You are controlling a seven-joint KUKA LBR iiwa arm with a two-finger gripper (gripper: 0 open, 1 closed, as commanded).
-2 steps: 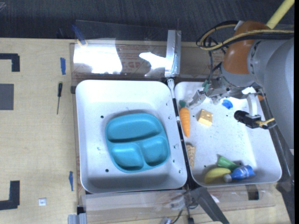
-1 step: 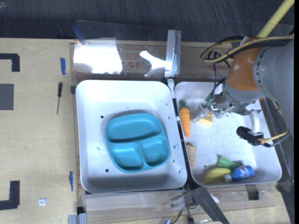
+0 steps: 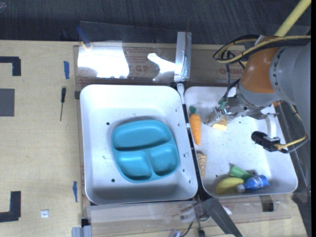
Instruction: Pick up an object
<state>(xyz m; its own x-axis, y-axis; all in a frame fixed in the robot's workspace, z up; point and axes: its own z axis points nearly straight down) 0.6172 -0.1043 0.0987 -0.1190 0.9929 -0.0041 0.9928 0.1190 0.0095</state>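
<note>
In the right bin: I'm watching the tool (image 3: 223,108) low over the far-left part of the right bin (image 3: 286,162), just beside the carrot.
Tool state: I cannot tell from up here; the wrist and cables cover the tip.
Landmark: the carrot (image 3: 196,128), lying lengthwise along the right bin's left wall.
Nearest target: a small pale yellow piece (image 3: 220,126), just right of the carrot and right below the tool; too small for me to name.
Other candidates: a banana (image 3: 229,184), a green item (image 3: 239,172) and a blue bottle-like thing (image 3: 256,182), bunched well below the carrot at the near edge of the bin.
Also there: a brownish speckled scrap (image 3: 201,160) just below the carrot, against the dividing wall.
Left bin: the left bin (image 3: 94,132) holds a blue divided tray (image 3: 144,149), across the wall from the carrot.
Doing it well, my call: go straight down on the yellow piece, stay clear of the carrot and the wall, close fully before lifting, then lift slowly.
Risk, my guess: so small a piece could squirt out sideways, or the carrot gets nudged.
Writing: no brand, label or lettering I can read anywhere on the bench (image 3: 34,132).
</note>
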